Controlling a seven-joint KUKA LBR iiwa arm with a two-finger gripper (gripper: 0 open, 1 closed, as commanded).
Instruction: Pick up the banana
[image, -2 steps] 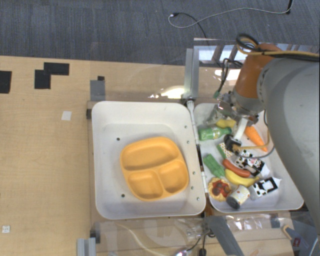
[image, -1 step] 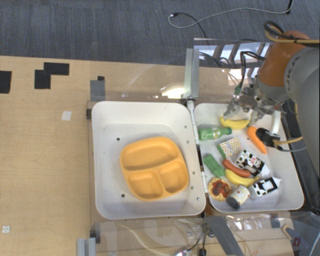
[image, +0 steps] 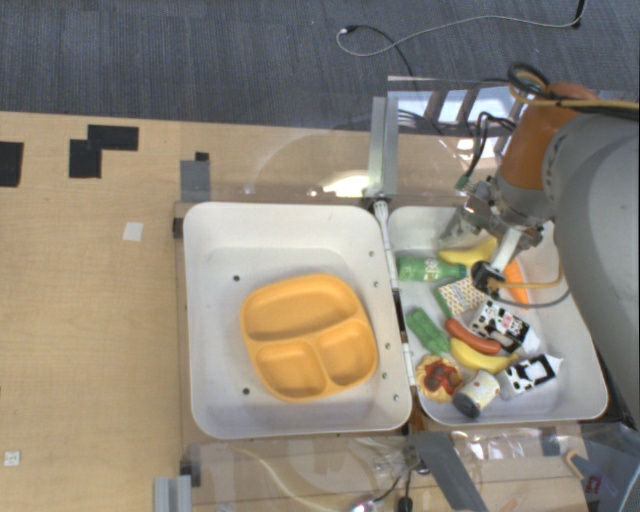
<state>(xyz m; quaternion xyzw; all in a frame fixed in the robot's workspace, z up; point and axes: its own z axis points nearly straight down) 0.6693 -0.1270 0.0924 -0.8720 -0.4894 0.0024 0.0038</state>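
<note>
In the camera view, look to the upper right of the frame: the end effector (image: 478, 245) sits low over the right bin (image: 580, 400), right at a banana (image: 468, 254) lying near the bin's upper edge, and you cannot tell whether its fingers are apart or together. A second banana (image: 478, 354) lies lower in the same bin among the clutter, likely harder to reach, while the orange tray (image: 308, 335) sits alone in the left bin (image: 215, 300).
</note>
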